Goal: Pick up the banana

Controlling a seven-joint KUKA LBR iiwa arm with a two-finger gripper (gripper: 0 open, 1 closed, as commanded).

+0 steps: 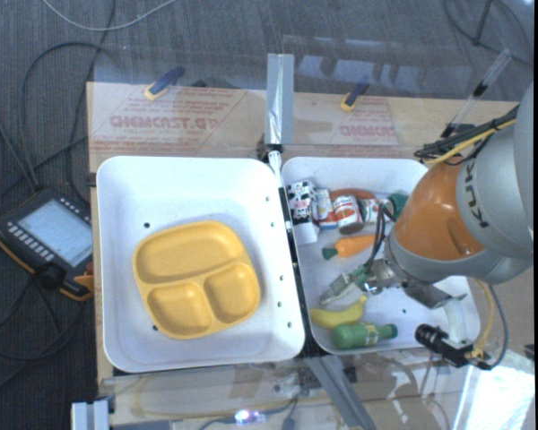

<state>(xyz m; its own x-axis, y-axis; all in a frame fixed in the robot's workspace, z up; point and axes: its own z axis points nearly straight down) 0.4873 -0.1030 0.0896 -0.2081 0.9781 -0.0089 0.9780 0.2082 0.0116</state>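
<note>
On my bench, the right bin [448,325] holds the banana [338,313] near its front edge. My gripper [351,284] hovers just above it, fingers parted, nothing between them.

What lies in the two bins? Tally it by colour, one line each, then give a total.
Yellow: 2, the divided tray and the banana
Green: 1, the bottle
Orange: 1, the carrot
Mixed labels: the cluster of cans and cartons at the right bin's far wall, too crowded to count
Total: 4 plainly countable
</note>
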